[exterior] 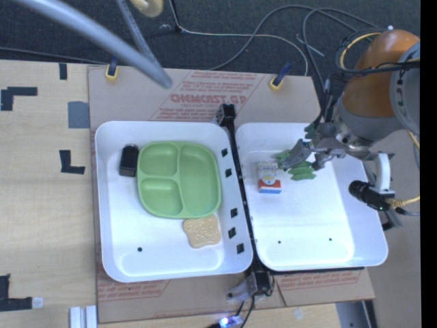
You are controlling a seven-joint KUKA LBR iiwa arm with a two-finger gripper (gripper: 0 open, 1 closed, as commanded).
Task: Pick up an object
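Observation:
My gripper (305, 161) hangs over the upper middle of the right bin (355, 251), below the grey wrist and its orange band. A green object (300, 174) lies right under it, with green showing on both sides of the gripper, and I cannot tell whether it is being held. Just to the left, a small box (269, 178) with a white top and red and blue sides rests on the bin floor, apart from the gripper.
The left bin (116, 251) holds a green divided plate (179, 180), a black block (128, 160) at the plate's left and a tan cracker (202, 231) below it. A black divider (235, 183) runs between the bins. Cables trail behind the right bin.

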